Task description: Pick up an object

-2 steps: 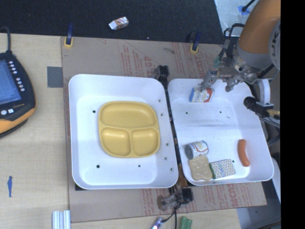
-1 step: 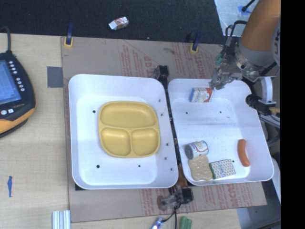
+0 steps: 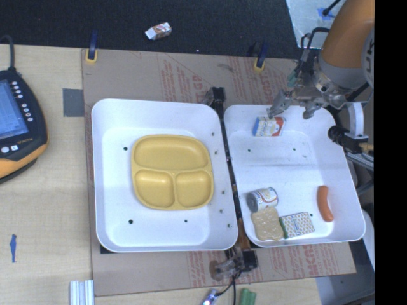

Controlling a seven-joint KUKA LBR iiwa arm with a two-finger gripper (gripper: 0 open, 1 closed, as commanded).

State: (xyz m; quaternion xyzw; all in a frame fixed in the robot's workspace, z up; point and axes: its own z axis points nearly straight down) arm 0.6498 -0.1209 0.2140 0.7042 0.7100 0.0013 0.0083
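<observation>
The fingers [image 3: 294, 107] stand apart, the small carton [image 3: 267, 127] lying just beside the left one.

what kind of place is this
Probably a robotics lab test bench: a grey and orange arm over two white bins, a teach pendant at the side, and cardboard sheet clamped to the bench.

1. The scene is viewed from one fixed camera above the wooden bench [image 3: 44, 234], looking down at a slant.
2. Both shallow white plastic bins [image 3: 114, 234] [image 3: 343, 170] are framed whole, from moderate distance.
</observation>
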